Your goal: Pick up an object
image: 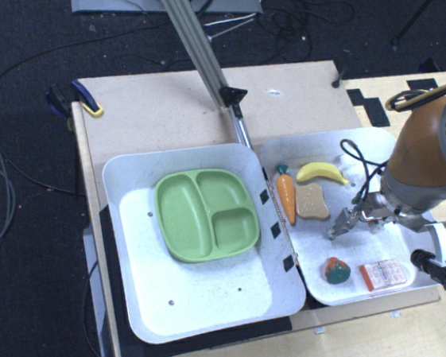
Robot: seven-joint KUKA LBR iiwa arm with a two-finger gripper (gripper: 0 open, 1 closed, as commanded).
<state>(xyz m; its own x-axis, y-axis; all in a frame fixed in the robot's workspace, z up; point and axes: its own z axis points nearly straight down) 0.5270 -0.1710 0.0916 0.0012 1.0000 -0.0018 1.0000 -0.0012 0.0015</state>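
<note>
Divided plate (pixel 208 214) in left bin (pixel 141 303); carrot (pixel 287 196), bread (pixel 312 202), banana (pixel 322 173) in right bin (pixel 304 150).

Robotics lab: bench (pixel 292 86), floor cables (pixel 11 78)

bins: 2, left (pixel 141 303) and right (pixel 378 138) | plate (pixel 208 214): 1 | carrot (pixel 287 197): 1 | banana (pixel 322 173): 1 | bread slice (pixel 311 202): 1 | round red-green toy (pixel 337 270): 1 | red-white packet (pixel 385 274): 1
</note>
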